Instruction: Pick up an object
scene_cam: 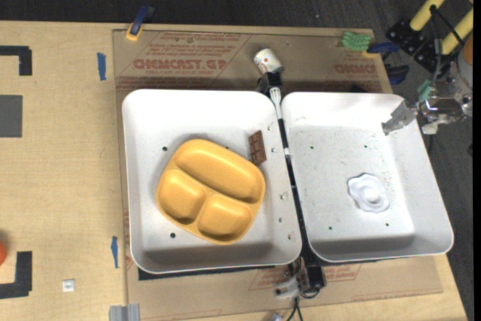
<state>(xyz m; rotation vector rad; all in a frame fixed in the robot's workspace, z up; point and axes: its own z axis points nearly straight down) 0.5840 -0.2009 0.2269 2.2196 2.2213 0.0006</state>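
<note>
Bins sit side by side: left white bin [143, 162] holds a yellow three-compartment plastic tray [211, 189] and small brown block [256, 147]; right white bin [421, 184] holds a small white lumpy object [369, 192]. Gripper [421, 110] hovers at its right rim.

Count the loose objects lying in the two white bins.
3. A yellow divided tray and a small brown block lie in the left bin; a white lid-like piece lies in the right bin.
</note>
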